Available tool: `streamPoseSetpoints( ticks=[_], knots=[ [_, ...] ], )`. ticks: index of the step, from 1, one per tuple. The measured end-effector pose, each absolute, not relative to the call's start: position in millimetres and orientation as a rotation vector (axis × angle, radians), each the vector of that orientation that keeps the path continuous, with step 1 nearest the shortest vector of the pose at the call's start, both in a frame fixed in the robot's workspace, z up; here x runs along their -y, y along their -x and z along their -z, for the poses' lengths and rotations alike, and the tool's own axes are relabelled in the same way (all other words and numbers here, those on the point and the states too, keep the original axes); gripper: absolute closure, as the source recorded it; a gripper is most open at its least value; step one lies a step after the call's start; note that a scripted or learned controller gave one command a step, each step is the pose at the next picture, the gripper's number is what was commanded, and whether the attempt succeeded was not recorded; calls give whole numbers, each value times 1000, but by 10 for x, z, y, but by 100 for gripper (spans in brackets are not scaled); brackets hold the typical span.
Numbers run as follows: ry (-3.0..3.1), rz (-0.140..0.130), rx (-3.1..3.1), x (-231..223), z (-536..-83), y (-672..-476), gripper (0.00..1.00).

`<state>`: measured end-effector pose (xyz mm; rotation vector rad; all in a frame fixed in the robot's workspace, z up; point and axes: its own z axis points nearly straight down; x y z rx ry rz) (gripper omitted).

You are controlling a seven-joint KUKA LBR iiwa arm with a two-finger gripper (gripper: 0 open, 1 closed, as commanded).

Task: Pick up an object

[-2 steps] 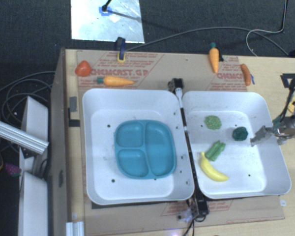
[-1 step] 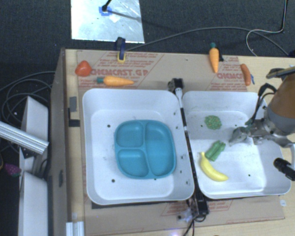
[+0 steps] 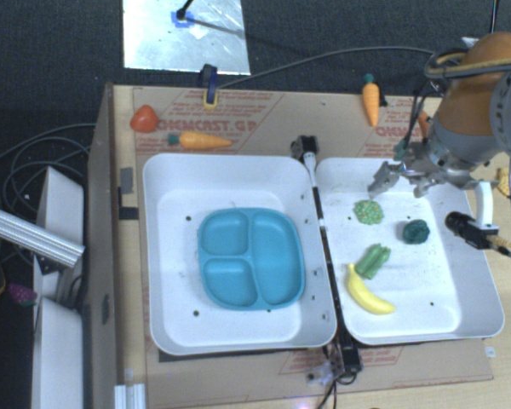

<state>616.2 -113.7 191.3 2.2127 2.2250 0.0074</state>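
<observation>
At right of frame, the gripper [image 3: 404, 180] hovered, fingers spread and empty, over the right bin [image 3: 468, 313]; arm partly cut off.

Blue plate [image 3: 250, 259]; 2 carrots [image 3: 203, 141]

Even, bright overhead light, soft shadows only. The white bins [image 3: 238, 177] are nearly blown out, rims glaring, with faint shade under the blue plate [image 3: 251, 258]. Above the bins a foil sheet [image 3: 186, 24] throws patchy glare. The floor around them falls dark and grainy. Overall soft focus, low resolution; the arm [image 3: 481, 92] right of the bins looks slightly smeared.
</observation>
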Motion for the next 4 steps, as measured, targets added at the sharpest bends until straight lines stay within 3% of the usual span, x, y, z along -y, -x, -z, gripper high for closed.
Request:
streamPoseSetpoints(
  ticks=[1,2,3,4],
  knots=[
    [-2220,0,-2223,1123,-853,-5579,0],
    [-2216,-3,-2224,1061,-848,-6065,0],
    [-2214,-2,-2225,1251,-851,-6693,0],
    [-2218,-1,-2223,1217,-844,-5993,0]
  ],
)
